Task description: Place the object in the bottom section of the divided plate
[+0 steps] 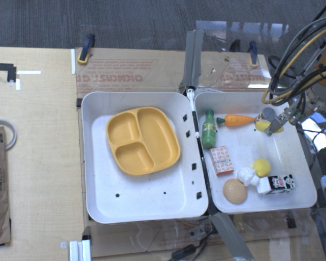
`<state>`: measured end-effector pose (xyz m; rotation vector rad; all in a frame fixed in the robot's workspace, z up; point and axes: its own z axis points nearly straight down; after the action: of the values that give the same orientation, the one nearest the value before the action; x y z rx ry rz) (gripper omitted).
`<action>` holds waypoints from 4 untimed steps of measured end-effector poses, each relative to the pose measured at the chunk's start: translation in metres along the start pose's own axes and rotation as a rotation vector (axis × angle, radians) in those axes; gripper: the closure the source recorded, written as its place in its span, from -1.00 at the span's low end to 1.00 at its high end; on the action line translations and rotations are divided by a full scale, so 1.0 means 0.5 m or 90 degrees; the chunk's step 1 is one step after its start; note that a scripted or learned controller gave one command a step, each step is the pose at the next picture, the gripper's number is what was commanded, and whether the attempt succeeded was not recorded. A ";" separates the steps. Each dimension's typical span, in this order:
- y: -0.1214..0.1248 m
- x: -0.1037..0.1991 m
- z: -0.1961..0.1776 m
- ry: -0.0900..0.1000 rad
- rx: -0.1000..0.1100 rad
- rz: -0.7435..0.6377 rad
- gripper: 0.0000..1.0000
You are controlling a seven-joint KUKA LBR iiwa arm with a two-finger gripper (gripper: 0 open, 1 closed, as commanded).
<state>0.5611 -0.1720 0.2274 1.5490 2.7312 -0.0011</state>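
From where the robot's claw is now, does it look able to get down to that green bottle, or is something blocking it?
Probably yes. The gripper sits over the right bin's upper right part, and the green bottle lies by the left wall. Only the carrot lies between them, low on the floor, so coming from above looks free.
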 end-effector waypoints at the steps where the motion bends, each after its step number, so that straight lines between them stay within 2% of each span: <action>1: -0.012 0.143 0.034 0.001 0.002 -0.001 1.00; 2: 0.012 0.275 0.074 0.002 0.003 0.116 1.00; 3: 0.153 0.288 0.075 0.000 0.004 0.366 1.00; 4: 0.171 0.449 0.073 0.000 0.004 0.422 1.00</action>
<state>0.5195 0.0645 0.1903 2.3557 2.0811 -0.0086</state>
